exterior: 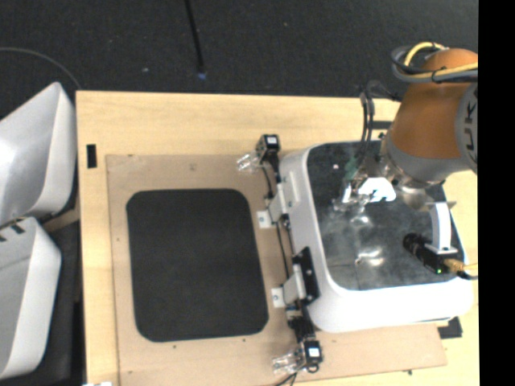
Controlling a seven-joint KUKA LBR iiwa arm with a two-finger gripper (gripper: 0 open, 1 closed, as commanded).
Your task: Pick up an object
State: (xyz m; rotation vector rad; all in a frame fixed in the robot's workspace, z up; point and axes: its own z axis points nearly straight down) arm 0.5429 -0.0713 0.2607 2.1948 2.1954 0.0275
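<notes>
A pale wooden bench [201, 107] is overlaid by a browner board [117, 256]. On the board's left half a black mat [197, 264] with rounded corners is laid flat. A white bin [394, 305] is set at the right, with a row of small brackets [282, 215] fixed between the two.

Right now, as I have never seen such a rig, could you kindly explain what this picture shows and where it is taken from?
This is one picture from a camera fixed above a wooden bench, looking down at a slant. The grey and orange shape at the right is a robot arm reaching in; its job is to pick up an object. Its claw hangs low inside a white bin with a dark, shiny floor. What lies in the bin is too blurred to name, and I cannot tell whether anything is held. Left of the bin, a black mat lies on a brown board.
</notes>
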